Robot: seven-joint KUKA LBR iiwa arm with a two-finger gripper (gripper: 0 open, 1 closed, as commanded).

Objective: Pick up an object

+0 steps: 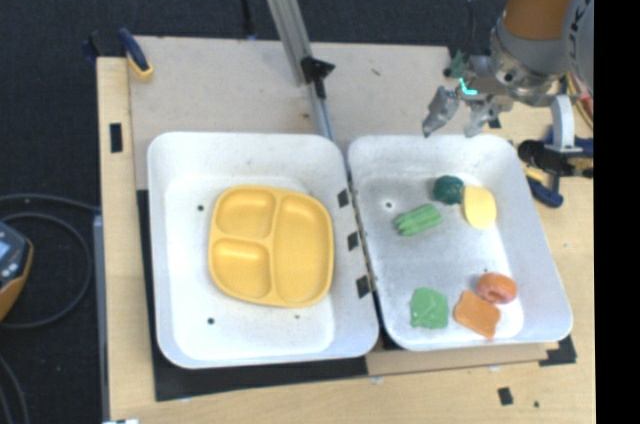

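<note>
arm angled down over right bin's (400,332) far rim, gripper (461,115) fingers spread, holding nothing, yellow divided plate (270,245) in left bin (180,332)

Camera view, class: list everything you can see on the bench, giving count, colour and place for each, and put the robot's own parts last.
Bins: two, white, side by side on the bench.
Divided plate: one, yellow, in the left bin.
Dark green piece: one, right bin, top.
Yellow piece: one, touching the dark green piece's right side.
Green oblong piece: one, right bin, middle.
Green flat piece: one, right bin, bottom.
Orange pieces: two, bottom right corner.
Arm: one, orange and grey, upper right.
Gripper: one, grey, open, above the right bin's top edge.
</note>
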